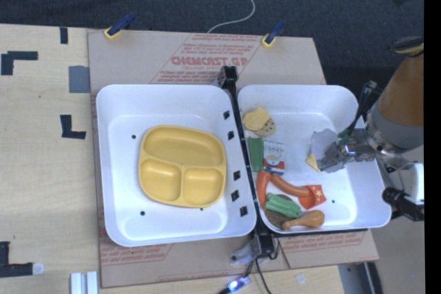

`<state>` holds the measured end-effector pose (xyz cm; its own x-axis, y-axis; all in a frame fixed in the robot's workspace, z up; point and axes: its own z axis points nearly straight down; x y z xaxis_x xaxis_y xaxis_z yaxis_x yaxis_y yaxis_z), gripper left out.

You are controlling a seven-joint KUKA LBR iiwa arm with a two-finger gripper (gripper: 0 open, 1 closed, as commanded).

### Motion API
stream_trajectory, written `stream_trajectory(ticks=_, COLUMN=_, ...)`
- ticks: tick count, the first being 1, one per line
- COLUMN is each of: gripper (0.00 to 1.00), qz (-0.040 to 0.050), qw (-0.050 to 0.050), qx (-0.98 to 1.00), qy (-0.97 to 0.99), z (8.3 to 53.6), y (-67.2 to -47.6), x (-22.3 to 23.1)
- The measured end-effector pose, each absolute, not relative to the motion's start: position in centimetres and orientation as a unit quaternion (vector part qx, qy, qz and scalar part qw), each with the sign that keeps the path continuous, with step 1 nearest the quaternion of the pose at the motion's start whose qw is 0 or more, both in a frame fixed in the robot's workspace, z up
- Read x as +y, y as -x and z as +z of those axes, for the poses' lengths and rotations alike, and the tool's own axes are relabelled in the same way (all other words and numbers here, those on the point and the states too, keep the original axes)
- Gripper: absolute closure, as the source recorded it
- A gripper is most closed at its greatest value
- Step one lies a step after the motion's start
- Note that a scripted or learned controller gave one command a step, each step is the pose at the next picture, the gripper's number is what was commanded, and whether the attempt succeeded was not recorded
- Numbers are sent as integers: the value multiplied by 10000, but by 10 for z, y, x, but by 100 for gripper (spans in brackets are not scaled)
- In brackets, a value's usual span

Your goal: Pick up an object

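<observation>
Starting nearest, against the near wall of the right bin [358, 215]: a brown drumstick toy [303, 220], glossy, rounded, probably hollow plastic. Just beyond, touching it, a green ridged piece [282, 205] and a long orange carrot shape [288, 186] with a red scrap [314, 195] at its right end. All smooth and likely slippery, likely light.

Moving farther in, the likeliest target: a small yellow wedge [313, 162], right at the left edge of the claw [333, 155]. Looks stiff, light, hard-edged; best pinched across its flat faces, not by the tip. Can't tell how wide the claw stands, nor whether anything sits in it; too grey and blurred there.

Left of that, a white printed card [274, 153] and a green strip [255, 153], thin and flat, awkward to lift. Farther still, a pale speckled cookie shape [259, 120].

Over in the left bin [110, 148], a yellow divided plate [184, 165], matte, rigid, lying flat. Beyond both, the printed cardboard sheet [207, 58] on the worktop [41, 148].
</observation>
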<state>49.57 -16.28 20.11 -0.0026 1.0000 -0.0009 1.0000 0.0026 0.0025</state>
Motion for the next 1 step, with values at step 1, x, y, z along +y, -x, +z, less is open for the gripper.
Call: stream_trajectory(ticks=1, gripper=100, qz=1, qw=4, qx=7078, qy=-7065, z=225, y=-496, x=-162)
